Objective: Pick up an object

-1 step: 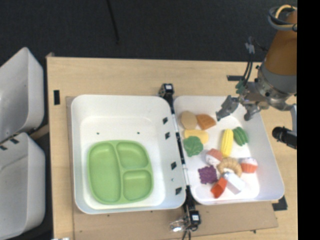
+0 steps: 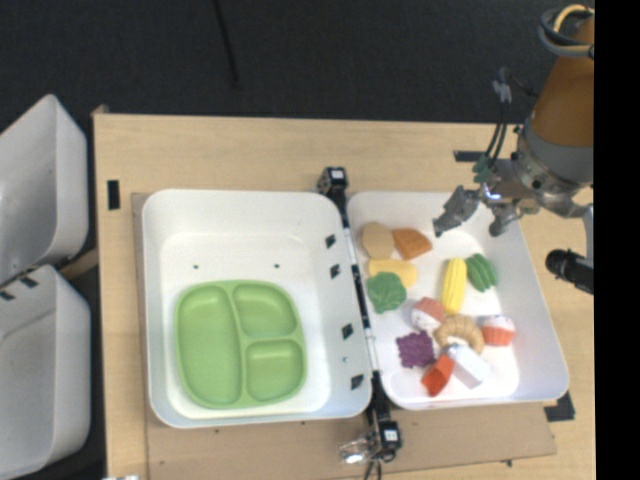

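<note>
On the tabletop (image 2: 120, 298), the left bin (image 2: 160, 268) is occupied by a green divided tray (image 2: 240, 343) lying near its front. The right bin (image 2: 530, 308) is filled with small toy foods crowded together: a tan bread roll (image 2: 377, 238) and an orange piece (image 2: 411, 242) at the back, a yellow wedge (image 2: 392, 271) and a green broccoli (image 2: 386, 290) toward the left, a yellow corn cob (image 2: 454, 283) beside a green vegetable (image 2: 482, 271), and a purple grape bunch (image 2: 415, 349) near the front. No single target is marked, so any of these may be taken.

Above the far edge of the right bin, the claw (image 2: 478, 211) is seen with its two fingers spread apart and nothing held between them. The approach step is judged to be in hand. A descent is called for next, with the fingers kept wide over one piece, probably the orange piece or roll lying nearest, before closing. Crowding could spoil the grip.
</note>
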You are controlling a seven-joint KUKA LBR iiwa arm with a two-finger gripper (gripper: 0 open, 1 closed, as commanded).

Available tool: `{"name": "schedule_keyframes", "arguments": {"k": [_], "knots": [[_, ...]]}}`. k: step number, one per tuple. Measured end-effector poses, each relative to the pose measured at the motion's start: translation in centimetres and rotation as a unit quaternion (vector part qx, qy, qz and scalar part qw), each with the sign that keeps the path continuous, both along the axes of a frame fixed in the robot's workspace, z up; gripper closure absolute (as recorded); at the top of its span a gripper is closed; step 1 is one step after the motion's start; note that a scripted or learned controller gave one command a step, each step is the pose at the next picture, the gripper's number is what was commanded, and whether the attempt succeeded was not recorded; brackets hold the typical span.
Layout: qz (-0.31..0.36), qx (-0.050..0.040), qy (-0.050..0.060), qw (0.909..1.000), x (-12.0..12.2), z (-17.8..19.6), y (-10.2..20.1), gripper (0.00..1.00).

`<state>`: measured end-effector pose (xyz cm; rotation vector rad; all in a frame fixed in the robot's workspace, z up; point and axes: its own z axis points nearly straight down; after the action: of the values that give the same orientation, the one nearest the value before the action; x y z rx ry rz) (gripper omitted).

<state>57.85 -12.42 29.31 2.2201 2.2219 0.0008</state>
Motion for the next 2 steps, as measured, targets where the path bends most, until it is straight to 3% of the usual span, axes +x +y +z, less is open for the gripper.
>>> {"name": "schedule_keyframes", "arguments": {"k": [2], "knots": [[-0.001,-0.0007,0.001,1.0,-0.7,-9.2,0.1,0.0]]}}
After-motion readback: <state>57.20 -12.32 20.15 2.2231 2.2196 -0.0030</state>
